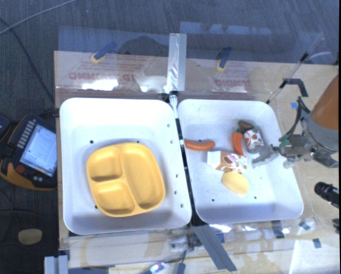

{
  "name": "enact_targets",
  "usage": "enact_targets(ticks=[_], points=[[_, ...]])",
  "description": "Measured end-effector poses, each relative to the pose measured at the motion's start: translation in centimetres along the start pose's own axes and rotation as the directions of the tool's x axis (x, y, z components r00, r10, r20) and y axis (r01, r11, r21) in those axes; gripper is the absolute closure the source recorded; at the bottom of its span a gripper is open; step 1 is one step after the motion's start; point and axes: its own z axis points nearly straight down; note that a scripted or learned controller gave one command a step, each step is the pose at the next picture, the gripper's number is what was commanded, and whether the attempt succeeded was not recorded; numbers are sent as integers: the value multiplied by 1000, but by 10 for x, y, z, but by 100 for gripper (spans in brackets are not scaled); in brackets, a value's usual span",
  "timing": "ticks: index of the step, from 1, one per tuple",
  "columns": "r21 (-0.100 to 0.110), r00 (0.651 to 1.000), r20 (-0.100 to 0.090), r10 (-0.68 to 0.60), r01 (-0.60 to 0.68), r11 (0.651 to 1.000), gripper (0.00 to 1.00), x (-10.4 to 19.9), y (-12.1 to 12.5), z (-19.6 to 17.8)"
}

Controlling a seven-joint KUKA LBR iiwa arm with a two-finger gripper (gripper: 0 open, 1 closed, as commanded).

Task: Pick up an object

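Note:
The right bin holds a small pile of toy food. A red-orange sausage lies near its left wall. A flat white packet with fruit print sits mid-bin, and a yellow lemon-shaped piece lies just below it. An orange carrot-like piece, a small white and red carton and a brown item cluster further back. My gripper reaches in from the right, low over the bin, just right of the packet and below the carton.
The left bin carries a yellow divided plate. A clear plastic wall and tape run along the back of the bench. A teach pendant lies on the floor to the left. Cables and brackets sit beside the right bin.

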Motion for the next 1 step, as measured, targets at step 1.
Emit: enact_targets(ticks=[1], points=[[-36, 996, 7, 90, -89, 995, 0, 26, 62, 77]])
